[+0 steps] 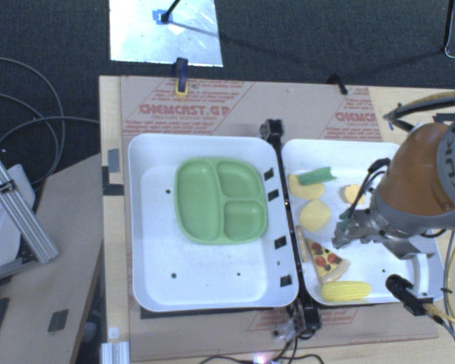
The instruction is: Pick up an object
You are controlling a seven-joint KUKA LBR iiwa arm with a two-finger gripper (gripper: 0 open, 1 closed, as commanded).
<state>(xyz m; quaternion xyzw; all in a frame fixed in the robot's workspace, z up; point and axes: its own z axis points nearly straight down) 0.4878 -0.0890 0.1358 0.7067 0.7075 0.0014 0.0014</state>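
Observation:
The right bin [379, 283] holds several toy foods: a green piece [314, 177] at the top left, a pale yellow piece [306, 190] under it, a round yellow piece [315, 216], a pizza slice [325, 259], a corn cob [344, 290] at the front, and a yellow piece [353, 194] partly hidden by the arm. My gripper [343, 234] hangs low over the bin's middle, just right of the round yellow piece and above the pizza slice. Nothing shows between its fingers.
The left bin [155, 279] carries a green divided plate [220, 201]. A black clamped divider [284, 203] runs between the bins. The arm's orange band [421, 173] covers the right bin's right side. Cables lie on the dark floor at left.

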